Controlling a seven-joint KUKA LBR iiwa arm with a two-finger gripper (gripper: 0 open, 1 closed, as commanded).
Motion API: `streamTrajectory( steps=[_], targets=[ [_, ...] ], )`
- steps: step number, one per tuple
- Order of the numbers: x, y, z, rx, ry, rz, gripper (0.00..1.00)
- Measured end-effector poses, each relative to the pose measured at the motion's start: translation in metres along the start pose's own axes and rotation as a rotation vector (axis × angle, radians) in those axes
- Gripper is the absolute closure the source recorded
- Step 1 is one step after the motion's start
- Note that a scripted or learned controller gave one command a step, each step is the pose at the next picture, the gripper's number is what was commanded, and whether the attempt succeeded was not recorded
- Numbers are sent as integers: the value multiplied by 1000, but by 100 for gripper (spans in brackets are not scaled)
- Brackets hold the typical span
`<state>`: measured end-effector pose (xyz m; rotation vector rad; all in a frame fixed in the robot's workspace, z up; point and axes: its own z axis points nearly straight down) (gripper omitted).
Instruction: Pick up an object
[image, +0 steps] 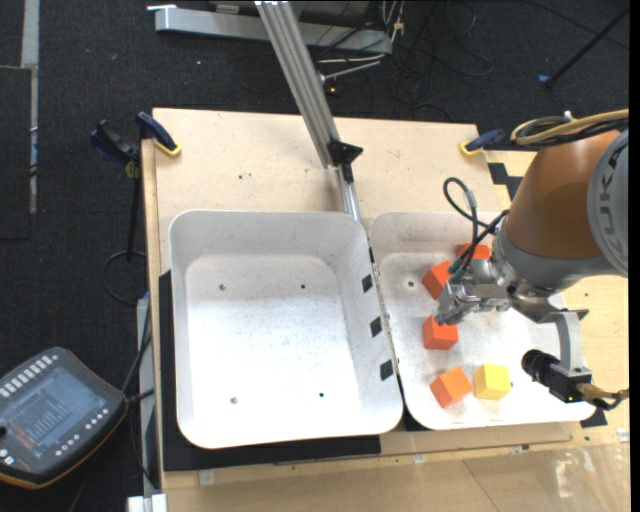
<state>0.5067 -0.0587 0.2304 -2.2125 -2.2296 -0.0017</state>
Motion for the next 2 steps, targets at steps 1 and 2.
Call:
streamTrajectory(
  steps=[1, 2],
  targets=[
    [58, 4, -10, -1, 0, -1, 100],
    [112, 17, 0, 0, 0, -1, 100]
  ],
)
